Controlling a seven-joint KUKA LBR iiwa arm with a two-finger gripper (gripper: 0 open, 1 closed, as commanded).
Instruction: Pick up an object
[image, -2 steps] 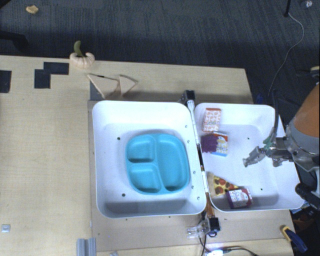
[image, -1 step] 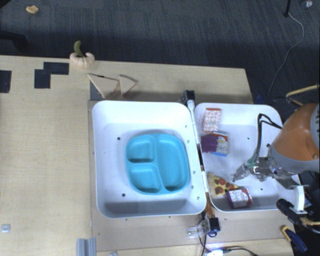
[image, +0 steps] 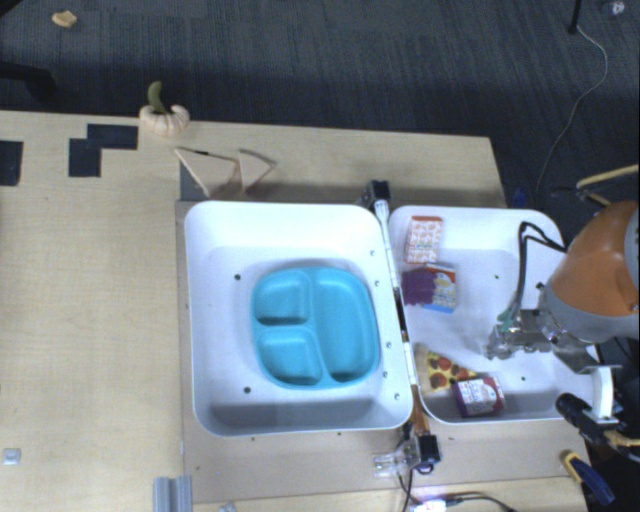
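Fingers (image: 507, 338): spread not discernible, low over bare floor at middle right of the right bin (image: 480, 225), presumably searching, with candidate objects just left: purple packet (image: 428, 287), patterned box (image: 424, 238), dark packet (image: 477, 396), pizza-print piece (image: 438, 368).

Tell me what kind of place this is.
Likely a robot-grasping lab bench: two shallow white plastic bins on a pale wooden bench, a grey arm with orange band reaching in, loose cables over dark carpet.

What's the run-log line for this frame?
claw: over right white bin, nothing visibly held | left white bin: blue three-compartment plastic tray | right: small packaged items
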